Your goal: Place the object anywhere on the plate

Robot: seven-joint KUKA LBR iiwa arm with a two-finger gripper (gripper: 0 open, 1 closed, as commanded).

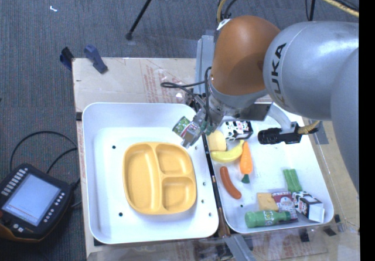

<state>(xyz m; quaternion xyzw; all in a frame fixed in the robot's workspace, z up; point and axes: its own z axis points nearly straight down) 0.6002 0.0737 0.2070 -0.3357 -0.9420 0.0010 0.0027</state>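
Note:
A yellow plate [159,178] with three compartments lies in the middle of the left white bin [99,136]. My gripper [195,126] hangs over that bin's far right corner, just past the plate's upper right rim. Its fingers are shut on a small green and white packet [186,129], which sits tilted between the fingertips, above the bin floor. The orange band and grey arm rise behind it and hide the far part of the right bin.
The right bin [310,166] holds a banana [228,154], a carrot [246,160], a sausage [229,182], a green bottle [266,217], a green block [292,179], a cow-patterned carton [237,129] and small boxes. A pendant [32,201] lies on the floor at left.

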